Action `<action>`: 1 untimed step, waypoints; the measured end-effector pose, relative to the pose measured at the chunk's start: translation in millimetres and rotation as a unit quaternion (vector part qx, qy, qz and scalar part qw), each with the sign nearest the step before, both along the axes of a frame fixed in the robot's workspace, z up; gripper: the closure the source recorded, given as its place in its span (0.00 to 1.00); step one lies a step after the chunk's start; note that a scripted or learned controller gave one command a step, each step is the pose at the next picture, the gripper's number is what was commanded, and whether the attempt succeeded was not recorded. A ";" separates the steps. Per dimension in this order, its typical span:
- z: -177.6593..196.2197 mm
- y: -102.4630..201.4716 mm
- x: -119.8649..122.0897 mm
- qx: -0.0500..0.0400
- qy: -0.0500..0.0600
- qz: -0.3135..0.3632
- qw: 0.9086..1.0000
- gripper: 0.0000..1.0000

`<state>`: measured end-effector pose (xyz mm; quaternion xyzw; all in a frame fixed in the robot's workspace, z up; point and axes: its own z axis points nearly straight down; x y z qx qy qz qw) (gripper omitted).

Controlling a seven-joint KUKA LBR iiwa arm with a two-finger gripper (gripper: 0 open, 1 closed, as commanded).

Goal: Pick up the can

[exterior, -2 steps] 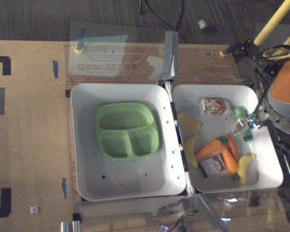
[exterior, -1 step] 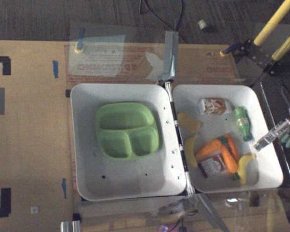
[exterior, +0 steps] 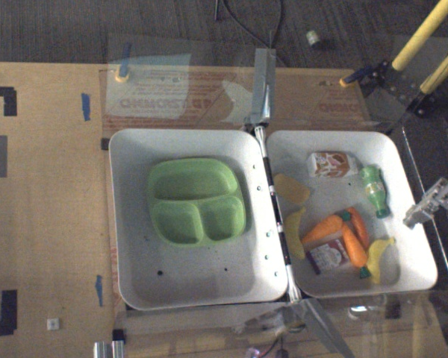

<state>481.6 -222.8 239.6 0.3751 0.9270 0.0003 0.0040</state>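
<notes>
Cardboard covers the surface point(exterior: 45, 200) under two white bins, and the left bin point(exterior: 127, 274) carries just a green divided plate point(exterior: 197, 200). Over in the right bin point(exterior: 414, 274) things crowd together — the can point(exterior: 328, 256), red-labelled and lying on its side near the front edge, touches two carrots point(exterior: 342, 230), with a banana point(exterior: 376, 255), a green bottle point(exterior: 374, 190) and a small carton point(exterior: 332, 164) around them. At the far right the jaws point(exterior: 431, 202) hang just past that bin's rim, well apart from the can — I can't tell whether they are spread or closed.
</notes>
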 end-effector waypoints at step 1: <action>-48.7 0.7 -0.6 0.001 0.003 0.122 0.993 1.00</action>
